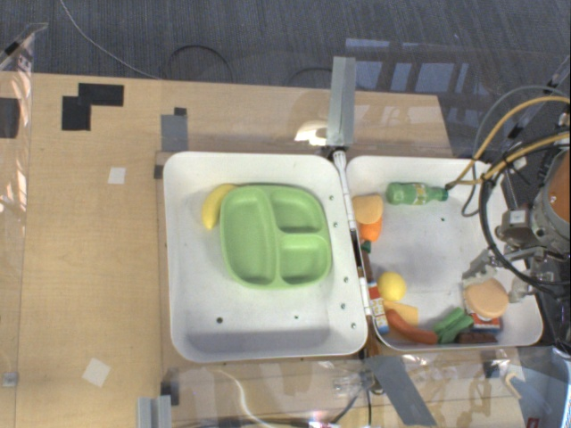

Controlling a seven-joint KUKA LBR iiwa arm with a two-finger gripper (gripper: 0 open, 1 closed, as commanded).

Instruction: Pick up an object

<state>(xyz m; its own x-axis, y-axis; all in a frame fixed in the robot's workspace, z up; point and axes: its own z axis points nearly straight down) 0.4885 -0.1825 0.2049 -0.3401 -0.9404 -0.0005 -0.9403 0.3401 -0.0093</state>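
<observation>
**Closing in on the burger at the right bin's near corner**

Scanning from the left, the left bin [183, 266] holds a green divided plate [273, 235] with a banana [214, 205] tucked against its far-left edge. Across the divider, the right bin [428, 239] has a bun-shaped piece [368, 209] over something orange at its left wall, a green bottle [415, 193] lying on its side near the far wall, and a yellow lemon [391, 285] lower down. Along the near wall sit a red sausage-like piece [412, 330] and a green vegetable [453, 323].

Rightmost is a toy burger [487, 300], close to the near-right corner. The pincer [500, 270] hangs at the right edge of this bin, and its metal parts appear just beside and above the burger. Whether it is spread or closed I cannot tell; nothing can be seen gripped in it.

For a clean pick, I judge the burger the likeliest target. The descent should centre over its round top, clear of the bin wall and the green vegetable beside it, so neither gets caught in the closing.
</observation>
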